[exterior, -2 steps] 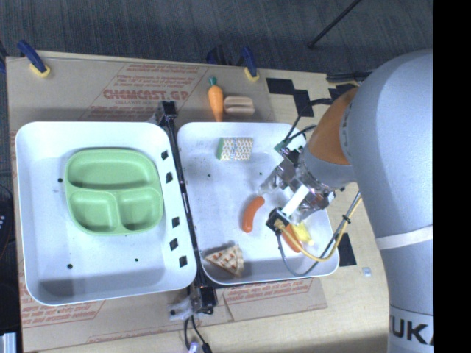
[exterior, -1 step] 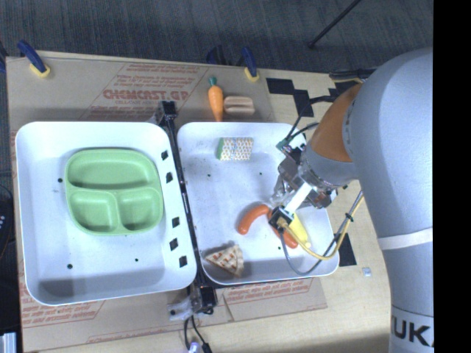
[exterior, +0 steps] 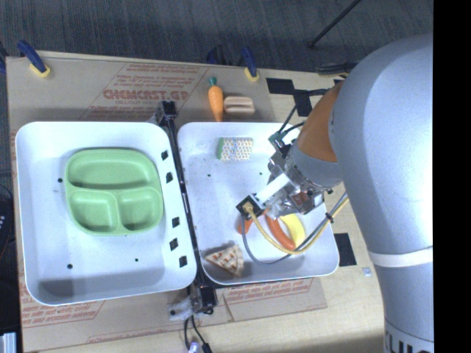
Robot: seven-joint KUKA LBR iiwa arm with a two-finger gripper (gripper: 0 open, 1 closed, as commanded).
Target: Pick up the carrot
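An orange carrot (exterior: pixel 280 233) lies near the front right of the right bin (exterior: pixel 210 197), partly on a yellow banana (exterior: pixel 296 225). My gripper (exterior: pixel 288 206) hangs right over the carrot's upper end, and the wrist covers the spot where they meet. I cannot tell whether it touches the carrot. A second small carrot (exterior: pixel 215 102) with a green top lies outside the bins on the cardboard behind the right bin.
The right bin also holds a pale dotted sponge-like block (exterior: pixel 235 149) at the back and a pizza slice (exterior: pixel 224 259) at the front. A bun-like toy (exterior: pixel 239 106) lies beside the outside carrot. In the left bin (exterior: pixel 37 219) sits a green divided tray (exterior: pixel 114 190).
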